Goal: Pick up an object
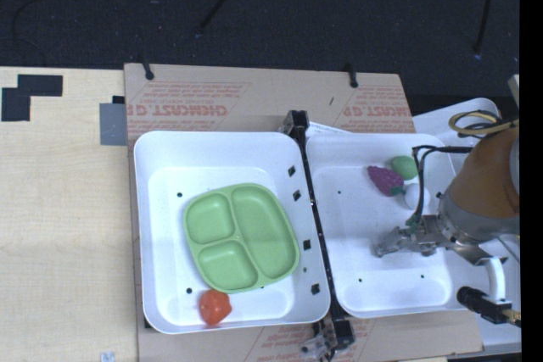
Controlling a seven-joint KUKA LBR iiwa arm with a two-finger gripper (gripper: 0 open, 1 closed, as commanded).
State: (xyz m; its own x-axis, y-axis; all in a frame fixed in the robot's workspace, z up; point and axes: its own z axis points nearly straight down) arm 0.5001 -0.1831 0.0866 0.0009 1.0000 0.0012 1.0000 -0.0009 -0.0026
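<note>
Two bins: a left bin [161, 182] and a right bin [356, 284], both white and shallow, sit side by side and touch along a black strip in the middle.
Floor: dark carpet fills the top of the picture, with thin cables lying on it.
Bench: a pale wood top [59, 216] is on the left, with black and grey shapes near its top edge.
Cardboard: a brown sheet [254, 97] with red writing lies under both bins.
Arm: the arm [488, 182] comes in from the right, and its orange band hangs over the right bin's right side.
Plate: a green plate [242, 237] with three parts lies flat in the left bin.
Gripper: the gripper [383, 248] is low in the right bin and points left. Its fingers look close together with nothing between them.
Red thing: a small red thing [215, 307] lies in the left bin, just below the plate.
Purple toy: a purple toy [386, 179] lies near the top of the right bin, apart from the gripper.
Green toy: a light green toy [405, 166] touches the purple toy on its right.
</note>
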